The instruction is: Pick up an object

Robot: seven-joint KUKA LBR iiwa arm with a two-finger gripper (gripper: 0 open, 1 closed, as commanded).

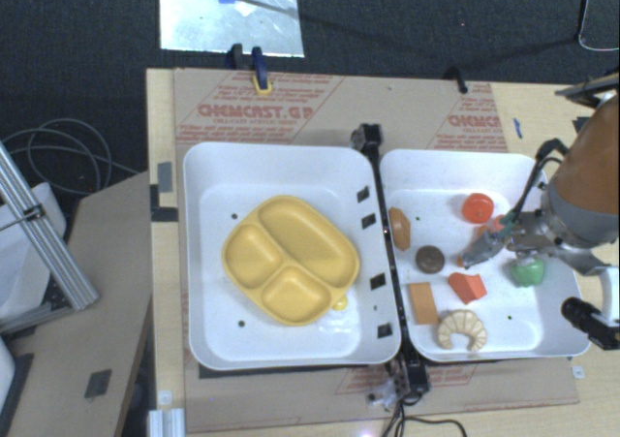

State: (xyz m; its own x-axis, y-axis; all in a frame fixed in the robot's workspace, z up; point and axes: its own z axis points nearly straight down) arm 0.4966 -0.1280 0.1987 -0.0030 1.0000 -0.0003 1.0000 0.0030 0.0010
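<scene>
Cardboard sheeting covers the worktop [291, 101], likely to protect its surface and give the two white bins a flat footing. Taking the black divider [380, 251] between the bins as the landmark: the left bin [208, 232] lies to its left and carries a yellow sectioned plate [289, 258], sitting alone near the middle, apparently kept apart from the things meant for picking. The right bin [426, 183] lies to the divider's right and holds the small objects, loosely scattered so each can be reached singly.

The arm [586, 183] comes in from the far side of that bin, away from the divider, and slants down so that its gripper [480, 253] points back toward the divider, low over the middle of the bin. Whether its fingers are apart or closed I cannot tell, and nothing shows between them.

Around it lie the candidates: a croissant [463, 328] at the near edge, an orange block [422, 302] close to the divider, a green object [528, 273] partly under the arm, an orange round fruit [477, 207] toward the far side, a red wedge [467, 286] just below the gripper, a brown ball [429, 258] just beside it on the divider side, and a tan oval piece [399, 228] almost against the divider. By its aim, the red wedge or brown ball seems the likeliest target.
</scene>
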